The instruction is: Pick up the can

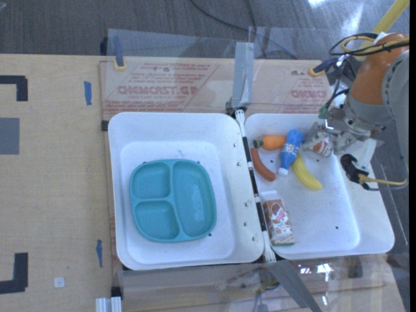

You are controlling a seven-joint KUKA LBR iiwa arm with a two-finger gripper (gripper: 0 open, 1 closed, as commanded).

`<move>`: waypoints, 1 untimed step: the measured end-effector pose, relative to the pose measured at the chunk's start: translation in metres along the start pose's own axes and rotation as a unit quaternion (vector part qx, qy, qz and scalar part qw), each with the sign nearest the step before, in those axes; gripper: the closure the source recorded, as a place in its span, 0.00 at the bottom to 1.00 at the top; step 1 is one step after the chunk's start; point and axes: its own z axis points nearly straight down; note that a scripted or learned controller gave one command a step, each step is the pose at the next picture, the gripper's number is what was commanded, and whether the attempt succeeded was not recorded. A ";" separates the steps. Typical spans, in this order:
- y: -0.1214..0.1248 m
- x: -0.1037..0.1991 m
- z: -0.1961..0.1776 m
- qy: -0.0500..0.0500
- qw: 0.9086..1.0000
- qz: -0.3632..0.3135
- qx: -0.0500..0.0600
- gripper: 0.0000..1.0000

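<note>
Gripper (323, 142) sits at the can (322, 148), just right of the blue bottle (289, 149); can't tell the finger state. Banana (305, 174) lies just below the bottle, carrot (273, 142) left of it.

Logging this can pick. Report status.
Two-finger gripper low at right bin's far side, on small red-and-white can. Grasp unconfirmed. Blue-and-white bottle and yellow banana crowd close beside.

Right bin (364, 229): near-right floor open; far-left crowded by blue bottle (290, 149), banana (306, 175), carrot (273, 142), sausage (262, 165).
</note>
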 end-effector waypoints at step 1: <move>0.001 0.040 -0.135 0.003 0.999 0.050 -0.003 1.00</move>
